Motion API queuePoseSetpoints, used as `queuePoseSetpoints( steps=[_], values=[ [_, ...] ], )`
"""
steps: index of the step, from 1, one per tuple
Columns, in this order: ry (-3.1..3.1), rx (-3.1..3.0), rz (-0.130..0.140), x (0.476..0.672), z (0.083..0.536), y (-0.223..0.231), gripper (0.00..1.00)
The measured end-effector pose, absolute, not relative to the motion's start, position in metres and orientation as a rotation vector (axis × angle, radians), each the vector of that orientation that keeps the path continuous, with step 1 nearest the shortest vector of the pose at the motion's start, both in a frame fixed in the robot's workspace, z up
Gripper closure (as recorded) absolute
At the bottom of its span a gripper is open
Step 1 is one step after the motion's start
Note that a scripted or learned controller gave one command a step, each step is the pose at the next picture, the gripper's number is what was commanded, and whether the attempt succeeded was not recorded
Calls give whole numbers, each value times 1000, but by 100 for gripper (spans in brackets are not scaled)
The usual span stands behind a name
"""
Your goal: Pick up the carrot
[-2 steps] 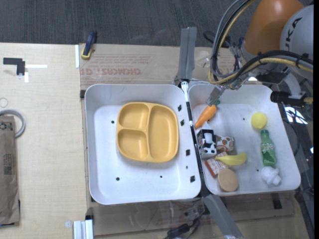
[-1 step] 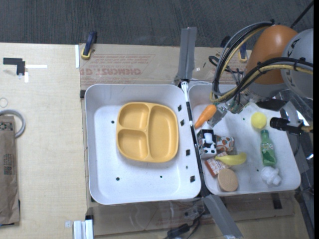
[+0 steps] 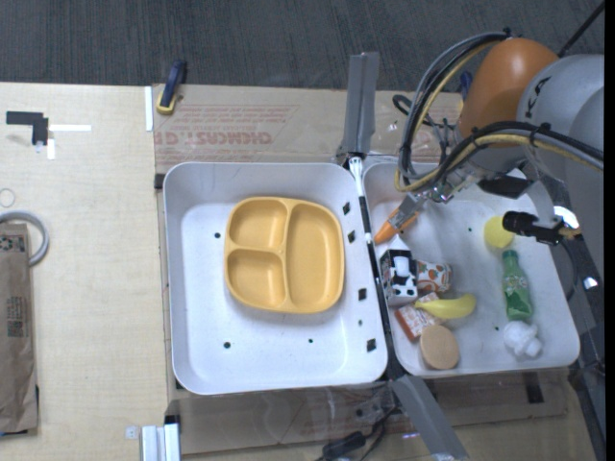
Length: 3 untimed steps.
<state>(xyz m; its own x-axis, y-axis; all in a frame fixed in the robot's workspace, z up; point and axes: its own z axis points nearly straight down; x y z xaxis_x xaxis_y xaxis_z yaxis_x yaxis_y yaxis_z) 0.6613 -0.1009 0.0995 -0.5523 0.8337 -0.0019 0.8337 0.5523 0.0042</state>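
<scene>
My gripper (image 3: 415,203) is at the carrot (image 3: 396,223), which slants just below my fingertips against the right bin's (image 3: 567,353) left wall. Whether I've clamped it, I cannot tell. Next: lift straight up.

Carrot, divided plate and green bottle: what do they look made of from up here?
The carrot looks like a moulded plastic toy: flat, even orange, though it is small and partly under the gripper. The divided plate seems matte yellow plastic, with soft rounded rims and no glare. The green bottle appears to be glossy translucent plastic with a label, but I can't be sure.
</scene>
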Motion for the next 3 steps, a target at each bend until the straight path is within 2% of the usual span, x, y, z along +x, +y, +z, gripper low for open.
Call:
queuePoseSetpoints(
  steps=[1,2,3],
  values=[
    [2749,1473,14,667,117,-102,100],
    [2947,1081,-1,578,324,-52,100],
    [2947,1081,-1,578,324,-52,0]
  ],
)
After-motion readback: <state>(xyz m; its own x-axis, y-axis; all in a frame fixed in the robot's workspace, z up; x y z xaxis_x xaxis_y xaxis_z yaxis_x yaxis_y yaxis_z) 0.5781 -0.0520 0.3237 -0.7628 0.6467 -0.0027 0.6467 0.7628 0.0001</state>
